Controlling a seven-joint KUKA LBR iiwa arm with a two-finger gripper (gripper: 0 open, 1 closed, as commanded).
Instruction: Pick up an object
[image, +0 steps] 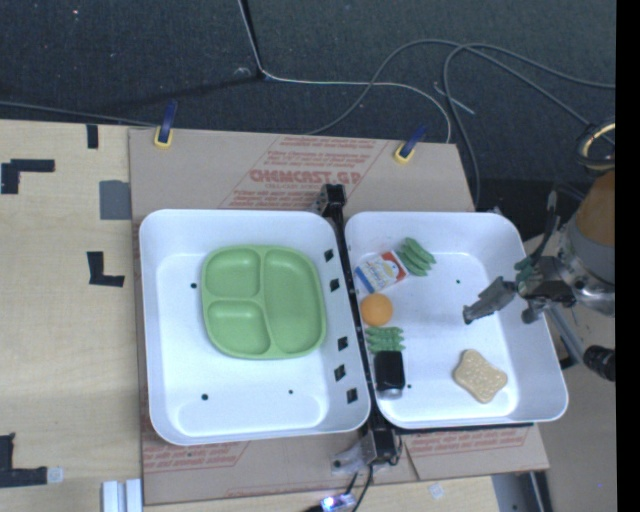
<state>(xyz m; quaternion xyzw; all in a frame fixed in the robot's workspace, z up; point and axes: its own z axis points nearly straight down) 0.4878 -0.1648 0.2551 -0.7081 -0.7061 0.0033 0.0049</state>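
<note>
Nearest candidate was the tan sponge-like piece, lying in the right bin near its front right corner. The hand hovered above the bin's right side, just beyond that piece; its fingers' spread could not be told, nothing seen held. Judged best: centre over the piece, descend straight, clear of the bin wall. The right bin also held an orange ball, green pods, a small packet, a green item, and a black block. The left bin held a green divided plate
</note>
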